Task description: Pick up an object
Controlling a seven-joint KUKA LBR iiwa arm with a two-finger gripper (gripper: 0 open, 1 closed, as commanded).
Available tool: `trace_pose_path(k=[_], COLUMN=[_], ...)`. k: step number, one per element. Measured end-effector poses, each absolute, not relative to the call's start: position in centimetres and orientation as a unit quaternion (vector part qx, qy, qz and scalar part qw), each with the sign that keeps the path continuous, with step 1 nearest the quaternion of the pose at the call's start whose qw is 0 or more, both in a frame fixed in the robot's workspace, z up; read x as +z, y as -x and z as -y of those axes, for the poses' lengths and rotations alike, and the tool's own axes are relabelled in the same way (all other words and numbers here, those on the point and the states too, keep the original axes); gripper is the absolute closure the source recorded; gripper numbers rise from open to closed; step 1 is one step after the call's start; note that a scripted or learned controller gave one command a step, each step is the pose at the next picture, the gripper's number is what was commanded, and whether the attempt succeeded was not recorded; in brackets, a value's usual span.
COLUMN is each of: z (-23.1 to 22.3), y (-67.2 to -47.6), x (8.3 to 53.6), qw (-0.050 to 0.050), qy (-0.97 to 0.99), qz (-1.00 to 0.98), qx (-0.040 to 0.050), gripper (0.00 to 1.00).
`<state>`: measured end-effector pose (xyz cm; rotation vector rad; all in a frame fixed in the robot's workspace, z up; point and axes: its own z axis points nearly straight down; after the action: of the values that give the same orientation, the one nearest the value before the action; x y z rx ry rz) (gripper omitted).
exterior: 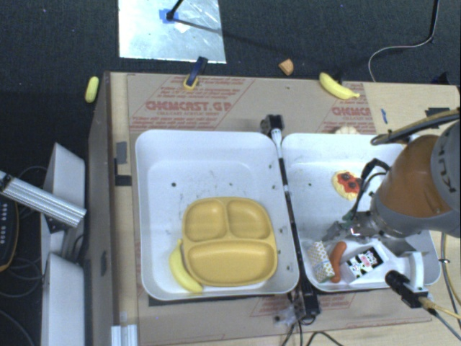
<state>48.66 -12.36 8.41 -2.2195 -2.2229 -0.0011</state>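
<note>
Jaws sit low over the right bin (432, 265), tucked under the grey wrist of the arm (414, 193), and from this angle I cannot tell whether they are open or closed. The gripper (348, 228) hangs just above the near part of that bin, and nothing can be seen caught in it.

Right below it lies a small cluster: an orange sausage-shaped piece (337, 261), a patterned packet (321, 259) touching its left side, and a black-and-white box (364, 260) just to its right. Farther back in the same bin lies a flat yellow toy with red marks (347, 184), near the arm's cable.

Over in the left bin (209, 150), a yellow divided plate (229, 240) fills the near half, with a yellow banana (182, 269) pressed against its near-left edge.

Out on the desk (238, 99), beyond the bins, a second banana (337, 86) lies at the back right and a blue-and-yellow clip (194, 71) sits at the back edge. A small brown piece (287, 66) lies on the dark floor behind.
</note>
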Motion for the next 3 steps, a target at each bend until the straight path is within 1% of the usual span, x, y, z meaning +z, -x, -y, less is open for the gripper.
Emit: trace_pose_path(k=[1, 2, 3], z=[16.4, 17.0, 16.7], y=[-57.5, -66.9, -61.5], x=[8.5, 8.5, 8.5], qw=[-0.002, -0.002, -0.001], qy=[0.706, 0.705, 0.706], qz=[0.708, 0.709, 0.708], qx=[-0.0008, -0.0008, -0.0002], gripper=[0.0, 0.0, 0.0])
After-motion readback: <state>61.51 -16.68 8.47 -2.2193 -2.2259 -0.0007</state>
